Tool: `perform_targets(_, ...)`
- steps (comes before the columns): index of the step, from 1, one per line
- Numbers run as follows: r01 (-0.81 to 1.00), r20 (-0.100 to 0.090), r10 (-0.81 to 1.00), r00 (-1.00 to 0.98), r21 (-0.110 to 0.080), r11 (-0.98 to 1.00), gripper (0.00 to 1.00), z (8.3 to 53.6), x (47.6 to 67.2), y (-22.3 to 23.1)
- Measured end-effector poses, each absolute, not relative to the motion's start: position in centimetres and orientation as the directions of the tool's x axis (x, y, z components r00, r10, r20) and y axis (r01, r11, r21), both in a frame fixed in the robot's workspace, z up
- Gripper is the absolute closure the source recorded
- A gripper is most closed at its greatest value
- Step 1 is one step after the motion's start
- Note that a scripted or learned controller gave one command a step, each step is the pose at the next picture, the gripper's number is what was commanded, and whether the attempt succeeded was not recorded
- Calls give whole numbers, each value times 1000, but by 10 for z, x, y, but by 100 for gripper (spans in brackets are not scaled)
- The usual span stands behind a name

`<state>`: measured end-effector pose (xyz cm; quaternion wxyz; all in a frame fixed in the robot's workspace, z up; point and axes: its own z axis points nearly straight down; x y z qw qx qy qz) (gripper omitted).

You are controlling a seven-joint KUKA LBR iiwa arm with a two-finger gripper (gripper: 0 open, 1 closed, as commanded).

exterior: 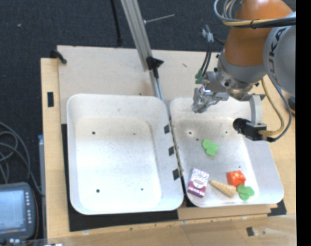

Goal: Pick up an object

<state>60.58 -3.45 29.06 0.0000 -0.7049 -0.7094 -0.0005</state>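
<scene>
- Starting at the near edge: the pale wood surface (50, 152) carries two shallow white bins side by side, w/ dark matting showing under their front rims.
- Left bin (78, 111) has a speckled floor w/ a few small dark dots on it.
- Right bin (270, 163) holds all the loose things, most bunched toward its near end.
- Nearest, by the front-left corner of the right bin: small purple-and-white carton (198, 182), tilted, close to the divider between the bins.
- Just right of the carton, near touching: tan cone-shaped piece (224, 188), lying on its side, tip pointing left.
- Right of the cone's wide end: green piece (245, 191), w/ a red-orange block (235, 178) just behind it; the two look to be touching.
- Further back, mid-bin and well apart from that cluster: another green piece (210, 147), lying alone on the bin floor.
- Far end of the right bin: tool (201, 104) hangs at the back-left corner, near the rim, well apart from every object. Can't tell if it's spread or pressed together; nothing seen in it.
- Behind/above it: grey arm w/ orange band (255, 22), cables looped over the top, reaching in from the right.
- Furthest back: slanted metal pole (137, 29) rising from the surface btw the bins, dark carpet beyond.
</scene>
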Motion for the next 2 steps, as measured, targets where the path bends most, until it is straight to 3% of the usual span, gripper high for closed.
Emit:
perform_targets(1,1000,1,1000,-6,0,6,100,281,597,18)
perform_targets(2,1000,0,1000,-6,-2,6,100,261,576,60)
